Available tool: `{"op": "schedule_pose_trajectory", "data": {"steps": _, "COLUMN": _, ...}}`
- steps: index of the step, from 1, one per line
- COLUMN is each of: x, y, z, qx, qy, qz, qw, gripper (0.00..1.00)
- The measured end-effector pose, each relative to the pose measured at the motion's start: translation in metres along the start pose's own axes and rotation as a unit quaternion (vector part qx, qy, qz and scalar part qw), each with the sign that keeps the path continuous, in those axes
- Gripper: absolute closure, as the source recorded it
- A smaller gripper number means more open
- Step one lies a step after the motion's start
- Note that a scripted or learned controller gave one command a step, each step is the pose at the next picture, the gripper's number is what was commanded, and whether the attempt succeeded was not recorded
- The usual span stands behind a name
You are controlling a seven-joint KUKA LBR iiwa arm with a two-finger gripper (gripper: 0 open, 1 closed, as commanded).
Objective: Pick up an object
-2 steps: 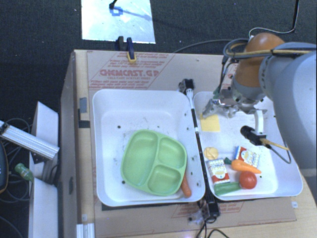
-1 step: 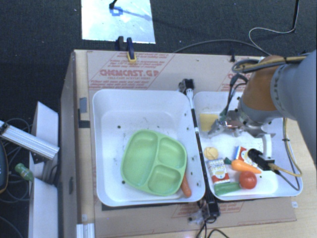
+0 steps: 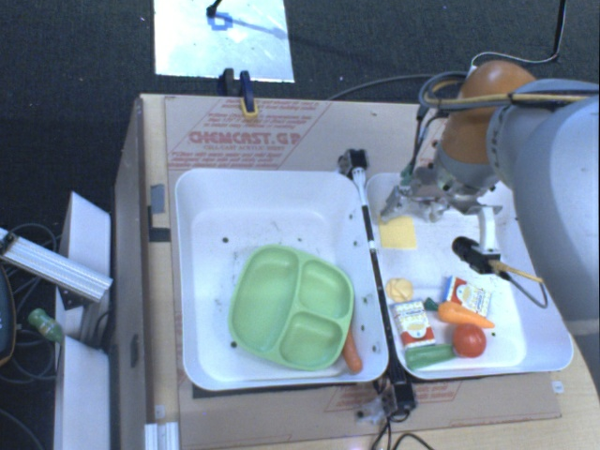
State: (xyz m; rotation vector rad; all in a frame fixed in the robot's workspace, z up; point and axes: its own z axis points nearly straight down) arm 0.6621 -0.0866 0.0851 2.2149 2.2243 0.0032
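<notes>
My gripper (image 3: 405,204) hangs low over the back left corner of the right bin (image 3: 539,350). Just in front of it, a flat yellow cheese slice (image 3: 399,233) lies on the bin floor. Toy foods are clustered at the front of this bin: a small yellow piece (image 3: 399,289), a red and white box (image 3: 412,322), a green vegetable (image 3: 429,354), a red tomato (image 3: 469,341), an orange carrot (image 3: 463,315) and a second small carton (image 3: 469,295). Nothing shows held in the gripper.
The left bin (image 3: 202,251) holds a green divided plate (image 3: 292,306), with a small orange sausage-like piece (image 3: 352,353) beside it by the middle wall. A black fitting with a cable (image 3: 475,252) hangs over the right bin. The arm's grey body (image 3: 553,186) covers that bin's right side.
</notes>
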Motion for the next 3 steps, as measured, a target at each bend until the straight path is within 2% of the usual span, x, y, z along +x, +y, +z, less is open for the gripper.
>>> {"op": "schedule_pose_trajectory", "data": {"steps": 1, "x": 0.0, "y": -0.053, "z": 0.0, "qx": 0.001, "qy": 0.0, "qz": 0.001, "qw": 1.0, "gripper": 0.0}}
{"op": "schedule_pose_trajectory", "data": {"steps": 2, "x": 0.0, "y": 0.007, "z": 0.0, "qx": 0.0, "qy": 0.0, "qz": 0.0, "qw": 1.0, "gripper": 0.0}}
{"op": "schedule_pose_trajectory", "data": {"steps": 3, "x": 0.0, "y": -0.062, "z": 0.001, "qx": 0.001, "qy": 0.0, "qz": 0.001, "qw": 1.0, "gripper": 0.0}}
